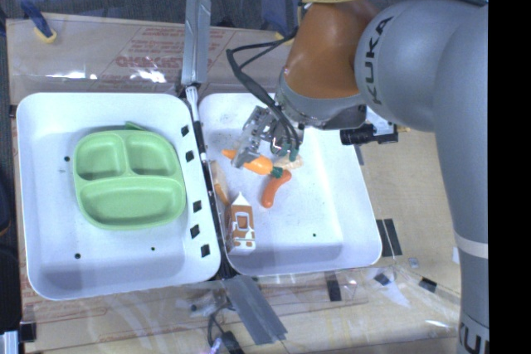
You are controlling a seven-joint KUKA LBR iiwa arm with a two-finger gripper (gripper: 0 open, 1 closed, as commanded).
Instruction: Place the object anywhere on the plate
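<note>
Carrot-shaped orange toy (275,186) lies mid-frame in the right white bin (353,215), just below the claw (264,147), which hangs low over a second orange piece (256,165); whether the claw is wide or narrow cannot be told. "KUKA" reads in dark letters on the grey arm (415,54), beside its glossy orange band (328,46). A small brown-and-white carton (241,226) lies near the bin's left wall. The light green plate (129,177), smooth with three compartments, sits in the left bin (41,261), with bare white floor around it on the counter (406,203)
</note>
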